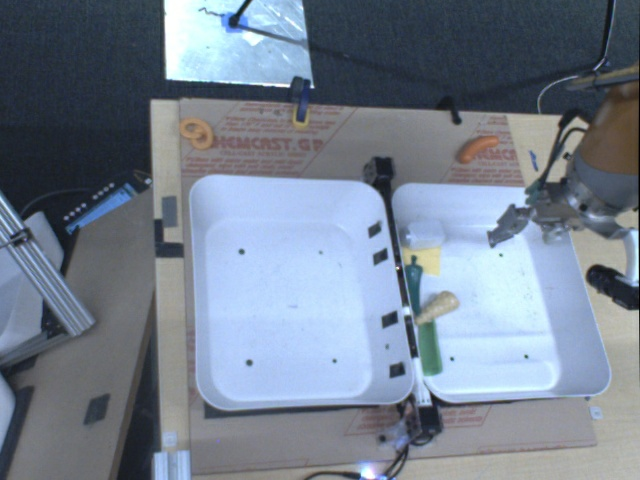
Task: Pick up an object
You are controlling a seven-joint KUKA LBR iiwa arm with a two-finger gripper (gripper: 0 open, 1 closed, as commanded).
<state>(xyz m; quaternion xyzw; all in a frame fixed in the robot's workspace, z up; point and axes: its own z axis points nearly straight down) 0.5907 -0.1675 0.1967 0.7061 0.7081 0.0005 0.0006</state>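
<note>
Green-handled brush with tan wooden head [431, 320], yellow sponge [428, 260] and white block [424, 234] crowd the right white bin's [520, 368] left wall. Gripper [507, 226] hovers rightward; grip state indiscernible. Risk: wall blocks fingers, grasp slips.

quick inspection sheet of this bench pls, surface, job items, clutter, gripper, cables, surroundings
surface: two shallow white bins side by side, left bin and right bin, on a brown board.
job's things: green brush, yellow block, white block and a tan piece, all crowded along the right bin's left wall.
clutter: orange sausage-like toy and tan ring on the board behind the bins; yellow clamp at its back edge.
grippers: gripper over the right bin's back right part, nothing seen between its fingers.
cables: black cable at upper right.
surroundings: dark carpet, shiny sheet.
</note>
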